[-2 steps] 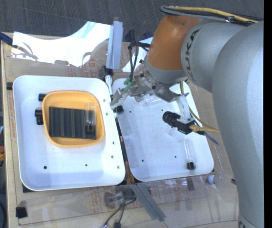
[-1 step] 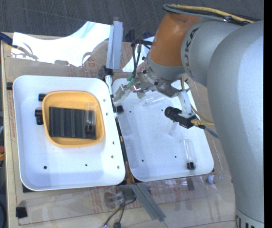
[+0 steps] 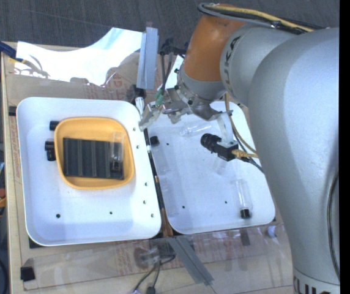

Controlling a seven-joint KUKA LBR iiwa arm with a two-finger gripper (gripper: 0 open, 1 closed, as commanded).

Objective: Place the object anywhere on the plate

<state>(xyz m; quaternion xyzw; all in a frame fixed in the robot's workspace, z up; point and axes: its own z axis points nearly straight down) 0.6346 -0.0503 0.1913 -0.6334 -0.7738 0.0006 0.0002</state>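
A yellow plate [image 3: 71, 130] with a dark ribbed middle lies in the left bin [image 3: 40, 219]. A clear tube [image 3: 117, 150] with a dark end rests on the plate's right side. In the right bin [image 3: 193, 219] lies another clear tube [image 3: 243, 198] with a black cap, near the front right corner. A third clear piece [image 3: 194, 129] lies at the back of that bin. My gripper [image 3: 152, 112] hangs over the back left corner of the right bin, close to the divide between the bins. I see nothing held in it.
The grey arm with its orange band [image 3: 208, 41] covers the right bin's back and right side. A black cable plug [image 3: 215, 144] hangs off the wrist. A small dark piece [image 3: 154, 141] sits by the right bin's left wall. White sheets [image 3: 83, 60] lie behind the bins.
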